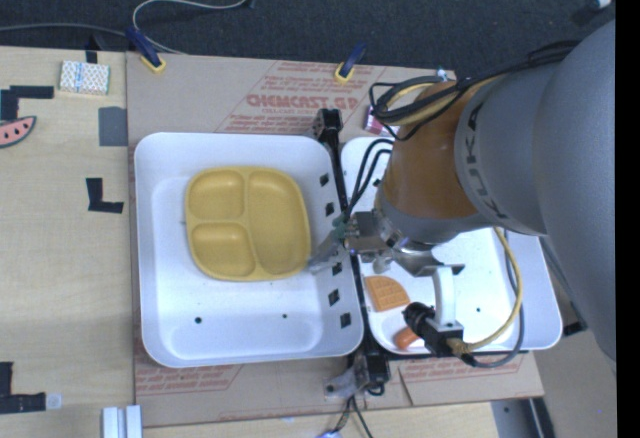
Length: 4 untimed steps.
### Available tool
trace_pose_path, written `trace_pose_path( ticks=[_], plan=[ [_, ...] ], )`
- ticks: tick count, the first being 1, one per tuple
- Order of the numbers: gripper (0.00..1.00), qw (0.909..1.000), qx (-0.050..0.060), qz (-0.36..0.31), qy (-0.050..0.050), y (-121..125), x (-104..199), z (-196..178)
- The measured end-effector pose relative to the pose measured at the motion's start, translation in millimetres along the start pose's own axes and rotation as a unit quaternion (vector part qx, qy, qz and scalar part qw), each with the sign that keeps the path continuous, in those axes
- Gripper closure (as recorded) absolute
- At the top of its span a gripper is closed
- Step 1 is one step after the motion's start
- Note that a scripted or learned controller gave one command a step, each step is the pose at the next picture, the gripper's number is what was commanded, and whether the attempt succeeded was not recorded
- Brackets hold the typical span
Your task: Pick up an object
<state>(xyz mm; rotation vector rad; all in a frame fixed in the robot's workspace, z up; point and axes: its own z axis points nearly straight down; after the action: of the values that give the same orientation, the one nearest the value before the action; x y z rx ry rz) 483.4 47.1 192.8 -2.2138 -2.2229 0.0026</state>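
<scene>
Yellow plastic plate with three compartments (pixel 247 223) is the most likely thing to pick, and it lies flat in the left shallow white bin (pixel 170 326), in the upper half of it, with its right edge near the wall between the two bins. It is not lifted; it rests on the bin floor.

Just beside the right edge of the plate is the end effector (pixel 325 254) of the grey arm with the orange band (pixel 440 166). One thin grey finger seems to point down and to the left, toward the lower right corner of the plate, and it is very near or maybe touching the rim. I cannot tell if the fingers are spread or pressed together, because the wrist covers most of them, and I see nothing held between them.

In the right shallow white bin (pixel 545 326), under the wrist, there are two more things: an orange flat piece (pixel 386 292) and a smaller orange-red piece (pixel 405 336) below it. Both lie on the floor of that bin, apart from the end effector. Black and yellow cables (pixel 500 346) hang from the wrist over this bin.

Both bins stand on a brown cardboard sheet (pixel 200 96) on the wooden tabletop (pixel 50 256).

In my judgement the task is at the reach or grasp step. Nothing is picked up yet; closing on the plate rim and lifting are left to do.
</scene>
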Motion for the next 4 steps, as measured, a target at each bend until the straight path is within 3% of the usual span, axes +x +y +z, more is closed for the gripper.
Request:
trace_pose_path(
  ticks=[1, 2, 3, 4],
  plan=[
    [1.0, 1.0, 0.001, -0.001, 0.001, 0.1, 1.0, -9.2],
    [0.0, 1.0, 0.001, -0.001, 0.001, 0.1, 1.0, -9.1],
    [1.0, 1.0, 0.002, -0.002, 0.002, 0.3, 2.1, -18.3],
    [0.0, 1.0, 0.002, -0.002, 0.002, 0.2, 2.1, -18.2]
  ],
)
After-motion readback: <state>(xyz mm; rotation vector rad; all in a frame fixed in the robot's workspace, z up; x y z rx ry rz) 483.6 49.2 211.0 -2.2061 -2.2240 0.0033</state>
